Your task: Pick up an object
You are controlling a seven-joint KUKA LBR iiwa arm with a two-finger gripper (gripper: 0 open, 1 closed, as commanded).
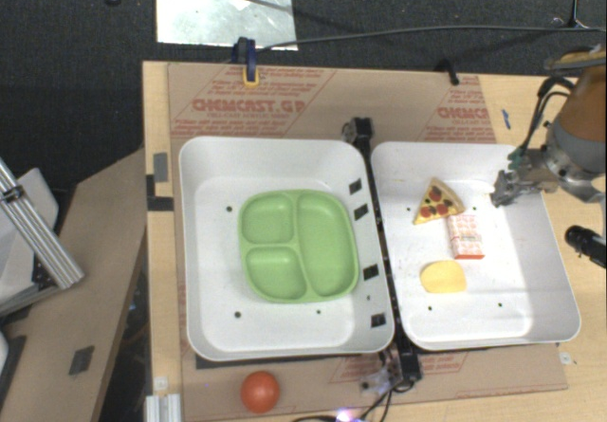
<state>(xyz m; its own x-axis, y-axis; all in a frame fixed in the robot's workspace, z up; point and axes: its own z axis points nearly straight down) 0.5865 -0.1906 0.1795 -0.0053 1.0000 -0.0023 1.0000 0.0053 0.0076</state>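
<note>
Approach step, by my judgement: the claw [500,191] hangs over the right shallow white bin [555,316], near its far right edge; whether clenched or released I cannot tell. Nearest candidate: a flat triangular toy pizza slice [437,202], yellow with red spots, lying left of the claw. Next move calls for shifting left and descending.

We saw a pizza slice [437,201], a small red-and-white carton [465,237] and a yellow piece [443,277] lying close together right of centre.
</note>
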